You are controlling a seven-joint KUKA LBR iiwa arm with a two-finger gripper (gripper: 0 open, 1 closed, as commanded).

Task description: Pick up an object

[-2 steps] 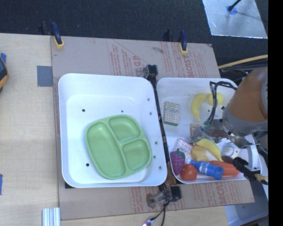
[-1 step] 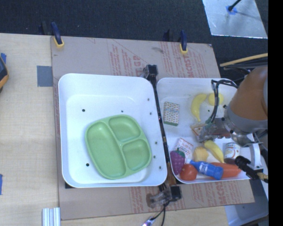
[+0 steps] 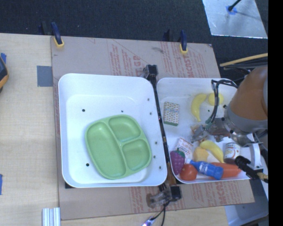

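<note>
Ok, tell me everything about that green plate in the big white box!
The pale green plastic divided plate is a rounded rectangle with three sections: one long, two smaller. It lies flat, turned at a slant, on the floor of the left white bin, towards its near side. All three sections look bare.

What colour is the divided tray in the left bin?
Light green; the divided tray shows clearly in the camera view, lying in the left bin.

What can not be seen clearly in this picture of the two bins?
- Gripper: the fingers merge with clutter in the camera view, so open or shut is unclear.
- Arm: cut off by the right side of the view.
- Jar: its label is too small to read.
- Right bin: the arm hides its right wall.
</note>
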